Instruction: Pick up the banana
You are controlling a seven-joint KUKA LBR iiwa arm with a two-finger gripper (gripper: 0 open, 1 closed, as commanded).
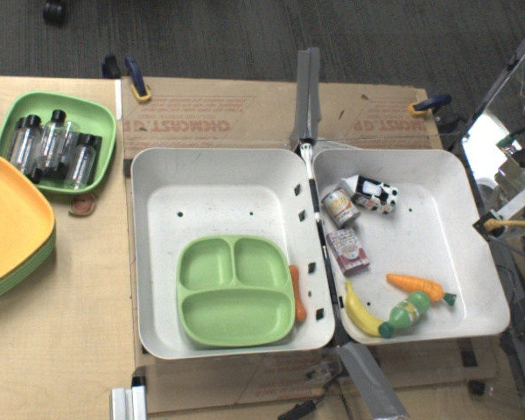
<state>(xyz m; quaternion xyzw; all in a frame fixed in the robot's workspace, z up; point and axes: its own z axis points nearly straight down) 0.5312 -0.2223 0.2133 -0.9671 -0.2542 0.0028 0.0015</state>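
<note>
The yellow banana (359, 312) lies in the right bin (433, 226), in its front left corner, curving along the bin's wall. Its right end touches a green bottle-shaped toy (406, 314) lying beside it. An orange carrot (416, 284) rests just behind that toy.
Further back in the right bin lie a pink packet (347, 251), a small can (339, 207) and a black-and-white cow toy (375, 196). The left bin (210, 191) holds a green divided plate (236, 289) with an orange stick (296, 292) at its right edge. A green tray of bottles (57, 143) and stacked yellow plates (13, 226) sit far left.
</note>
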